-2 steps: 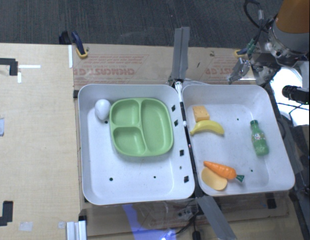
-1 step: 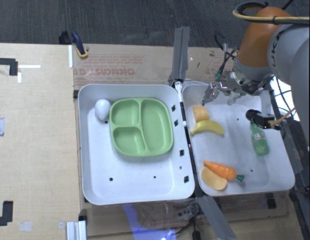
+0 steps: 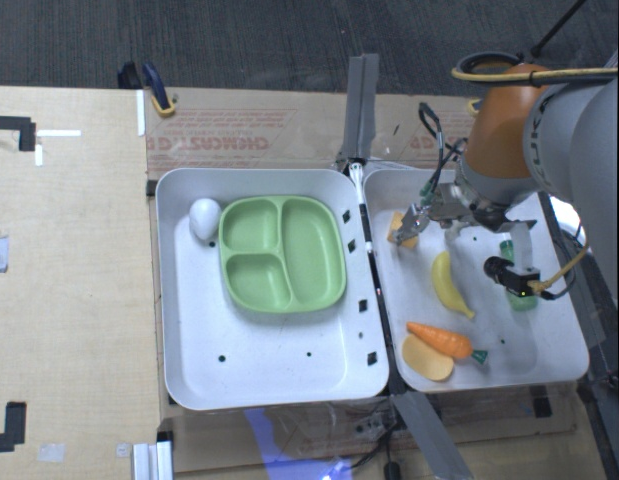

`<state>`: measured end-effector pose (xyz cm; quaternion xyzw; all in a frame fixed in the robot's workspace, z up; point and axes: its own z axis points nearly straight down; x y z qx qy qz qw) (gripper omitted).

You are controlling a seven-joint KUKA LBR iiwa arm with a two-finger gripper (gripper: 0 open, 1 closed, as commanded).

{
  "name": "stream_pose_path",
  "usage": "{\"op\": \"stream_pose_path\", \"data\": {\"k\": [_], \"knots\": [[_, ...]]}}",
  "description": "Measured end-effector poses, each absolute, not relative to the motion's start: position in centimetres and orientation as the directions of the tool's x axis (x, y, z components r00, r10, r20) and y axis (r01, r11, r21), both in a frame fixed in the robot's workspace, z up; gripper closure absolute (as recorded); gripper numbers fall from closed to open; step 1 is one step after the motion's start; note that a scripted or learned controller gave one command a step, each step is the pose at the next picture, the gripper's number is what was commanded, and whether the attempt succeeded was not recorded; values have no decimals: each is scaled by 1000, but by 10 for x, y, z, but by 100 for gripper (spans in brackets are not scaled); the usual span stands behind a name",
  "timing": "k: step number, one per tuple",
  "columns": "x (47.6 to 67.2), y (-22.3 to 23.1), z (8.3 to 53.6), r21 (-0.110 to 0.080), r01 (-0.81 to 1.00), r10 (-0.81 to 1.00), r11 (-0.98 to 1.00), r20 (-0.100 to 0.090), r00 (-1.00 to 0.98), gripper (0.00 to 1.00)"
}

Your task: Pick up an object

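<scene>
My gripper (image 3: 417, 220) hangs low over the back left corner of the right bin (image 3: 564, 358), reaching in from the right. A small yellow-orange object (image 3: 400, 231) lies right at its tip, touching or nearly touching it; whether it is gripped is unclear. A yellow banana (image 3: 450, 284) lies in the middle of the same bin. In front of it are an orange carrot (image 3: 441, 339) and a flat yellow-orange piece (image 3: 427, 362). A small green item (image 3: 522, 299) sits toward the right side, partly under a black part of the arm.
The left bin (image 3: 189, 358) holds a green divided plate (image 3: 282, 254) and a white ball (image 3: 204, 217) at the plate's back left. A raised divider (image 3: 369, 268) separates the two bins. Cables trail from the arm over the right bin's right side.
</scene>
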<state>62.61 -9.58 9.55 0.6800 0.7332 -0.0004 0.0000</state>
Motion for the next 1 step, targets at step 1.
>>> {"op": "stream_pose_path", "data": {"k": [1], "knots": [[648, -111, 92, 2, 987, 987, 164, -2, -164, 0]]}}
